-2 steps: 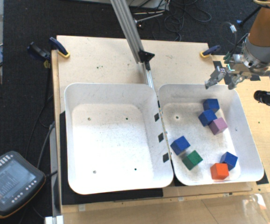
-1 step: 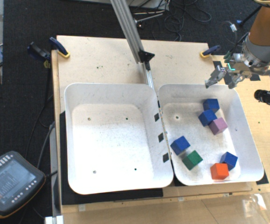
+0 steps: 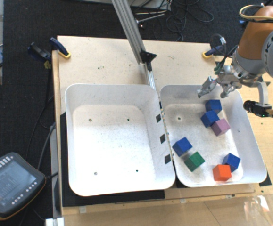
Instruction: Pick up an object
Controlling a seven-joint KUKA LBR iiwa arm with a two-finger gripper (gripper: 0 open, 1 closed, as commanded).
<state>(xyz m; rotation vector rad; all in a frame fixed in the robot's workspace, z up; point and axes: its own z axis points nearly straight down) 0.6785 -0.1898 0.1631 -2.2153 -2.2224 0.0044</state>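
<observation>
The right bin (image 3: 249, 140) holds several small blocks. Two blue blocks (image 3: 212, 106) (image 3: 209, 118) sit near its far right, with a purple block (image 3: 220, 126) just below them. Another blue block (image 3: 182, 146) and a green block (image 3: 194, 161) lie near the bin's left side. An orange block (image 3: 222, 173) and a blue block (image 3: 231, 161) sit at the near right corner. My gripper (image 3: 216, 90) hangs open just above the far edge of the right bin, a little above the upper blue block, with nothing between its fingers.
The left bin (image 3: 79, 126) lies beside the right one. A slanted metal pole (image 3: 129, 22) comes down to the bins' shared far edge. Clamps (image 3: 60, 47) (image 3: 213, 50) grip the bench's far corners. A teach pendant (image 3: 9, 185) lies at the lower left.
</observation>
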